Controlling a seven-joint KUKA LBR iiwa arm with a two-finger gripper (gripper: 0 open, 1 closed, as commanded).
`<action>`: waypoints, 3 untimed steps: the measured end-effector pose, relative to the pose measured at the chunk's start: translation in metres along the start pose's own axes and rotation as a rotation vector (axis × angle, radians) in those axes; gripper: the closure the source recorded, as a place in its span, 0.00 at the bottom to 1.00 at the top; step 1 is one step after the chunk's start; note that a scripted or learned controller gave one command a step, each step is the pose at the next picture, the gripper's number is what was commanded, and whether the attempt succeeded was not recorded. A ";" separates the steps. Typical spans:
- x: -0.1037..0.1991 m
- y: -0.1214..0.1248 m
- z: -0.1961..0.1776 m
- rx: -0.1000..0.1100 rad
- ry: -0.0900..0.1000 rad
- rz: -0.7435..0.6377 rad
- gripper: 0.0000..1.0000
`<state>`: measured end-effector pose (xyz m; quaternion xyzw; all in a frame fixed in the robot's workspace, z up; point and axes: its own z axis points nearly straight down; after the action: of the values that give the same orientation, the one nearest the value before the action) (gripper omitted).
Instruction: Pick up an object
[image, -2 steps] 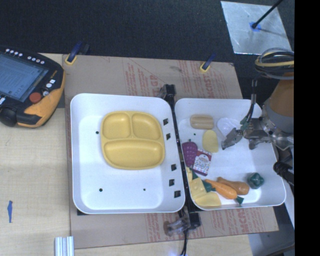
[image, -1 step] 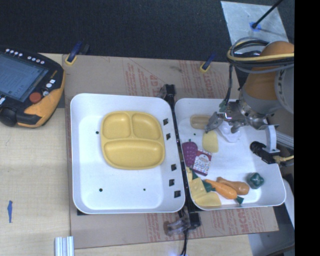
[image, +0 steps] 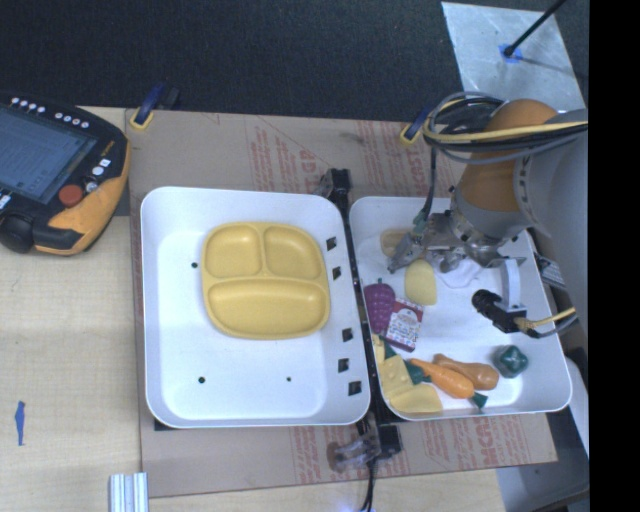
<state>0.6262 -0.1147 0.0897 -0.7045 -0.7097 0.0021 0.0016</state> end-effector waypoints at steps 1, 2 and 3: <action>0.016 0.032 -0.003 -0.006 0.000 0.002 0.00; -0.033 0.030 -0.003 -0.005 -0.001 0.006 0.00; -0.014 -0.015 -0.002 0.002 0.001 0.005 0.00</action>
<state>0.6113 -0.1288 0.0916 -0.7062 -0.7080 0.0026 0.0026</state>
